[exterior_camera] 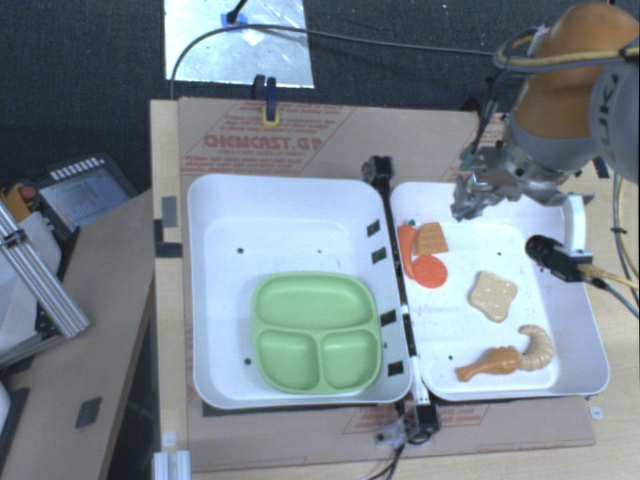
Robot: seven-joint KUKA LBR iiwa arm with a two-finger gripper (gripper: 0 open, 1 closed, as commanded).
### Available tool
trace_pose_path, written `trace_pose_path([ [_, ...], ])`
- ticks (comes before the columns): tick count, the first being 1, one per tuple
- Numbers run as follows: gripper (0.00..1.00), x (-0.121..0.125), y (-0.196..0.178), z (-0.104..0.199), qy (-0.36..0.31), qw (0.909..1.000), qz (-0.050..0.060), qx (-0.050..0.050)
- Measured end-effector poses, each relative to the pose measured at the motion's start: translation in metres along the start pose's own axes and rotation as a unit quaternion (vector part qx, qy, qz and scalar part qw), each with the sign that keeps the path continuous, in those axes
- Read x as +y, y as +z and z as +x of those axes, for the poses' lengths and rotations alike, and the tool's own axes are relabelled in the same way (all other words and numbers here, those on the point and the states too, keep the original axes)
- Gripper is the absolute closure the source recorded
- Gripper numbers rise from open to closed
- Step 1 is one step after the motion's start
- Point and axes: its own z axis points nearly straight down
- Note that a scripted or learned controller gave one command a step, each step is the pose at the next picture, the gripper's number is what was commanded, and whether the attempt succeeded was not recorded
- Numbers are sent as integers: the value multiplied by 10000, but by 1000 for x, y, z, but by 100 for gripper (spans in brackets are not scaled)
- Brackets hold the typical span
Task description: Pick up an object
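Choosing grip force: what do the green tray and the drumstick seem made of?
Green tray: likely molded plastic, going by its even pale color, rounded compartments and soft sheen. Drumstick: probably plastic or rubbery toy food, smooth with a uniform orange-brown color; hardness can't be judged.

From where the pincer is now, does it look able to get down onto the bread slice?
Probably yes. The pincer hovers over the right bin's far end, and the bread slice lies flat in open floor, apart from the croissant and orange disc.

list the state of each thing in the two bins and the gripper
gripper: above right bin's far edge, holding nothing visible
green tray: flat in left bin, compartments bare
orange pieces: lying by the divider
bread slice: lying flat, untouched
drumstick: on its side
shrimp: touching drumstick
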Motion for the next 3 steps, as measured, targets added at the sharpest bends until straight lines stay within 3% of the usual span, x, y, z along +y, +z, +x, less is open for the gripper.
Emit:
trace_pose_path([
  [3, 100, 3, 20, 160, -8, 10000, 11, 11],
])
